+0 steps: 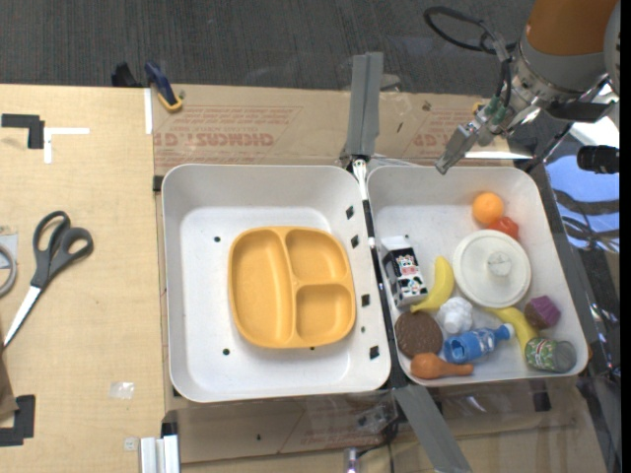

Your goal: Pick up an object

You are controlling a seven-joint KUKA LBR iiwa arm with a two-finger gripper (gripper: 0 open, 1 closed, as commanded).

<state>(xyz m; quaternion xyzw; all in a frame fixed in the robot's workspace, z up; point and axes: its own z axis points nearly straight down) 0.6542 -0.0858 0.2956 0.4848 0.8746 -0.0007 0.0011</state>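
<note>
Pale wooden bench [79, 363] carries a crowded right white bin [540, 197]; the pincer [463, 148], its state impossible to tell, risks nudging the round white lidded container [496, 267] against neighbours.

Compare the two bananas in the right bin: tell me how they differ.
The left banana lies against the white round lid's left side, running nearly upright in the picture; the lower banana lies below the lid, slanting toward the green can. The left banana shows its full curve, while the lower banana is partly tucked under the lid and looks shorter. Both are yellow, curved, and lie in the right bin.
</note>
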